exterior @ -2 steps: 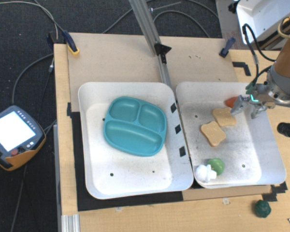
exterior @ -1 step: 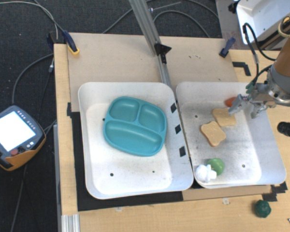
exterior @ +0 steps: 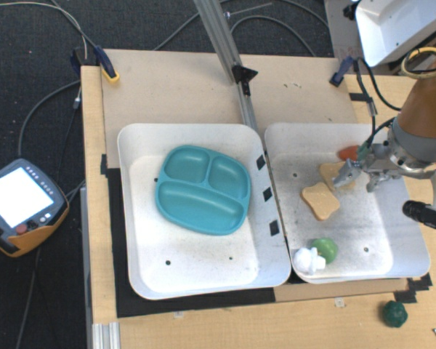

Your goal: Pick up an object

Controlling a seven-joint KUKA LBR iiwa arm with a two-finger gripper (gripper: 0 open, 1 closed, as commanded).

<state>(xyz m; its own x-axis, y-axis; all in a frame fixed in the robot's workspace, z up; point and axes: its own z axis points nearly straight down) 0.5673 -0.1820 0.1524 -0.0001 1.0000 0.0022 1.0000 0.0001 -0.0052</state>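
In the right bin [exterior: 400, 231], near its back edge, gripper [exterior: 356, 173] hangs over a tan piece [exterior: 332, 171]; finger state can't be told.

A smooth, slightly glossy plastic is seen in the teal divided plate [exterior: 203, 190], which lies in the left bin [exterior: 142, 267]. Both bins are made of matt white plastic, and the right bin [exterior: 400, 257] is marked with grey scuffs and specks. The tabletop [exterior: 174, 86] is shown as pale, matt wood or board, with black matting under the bins at its front edge. The tan pieces [exterior: 320, 201] look dull and porous, like foam or sponge. The end effector [exterior: 356, 171] appears as bare grey metal, faintly shiny.
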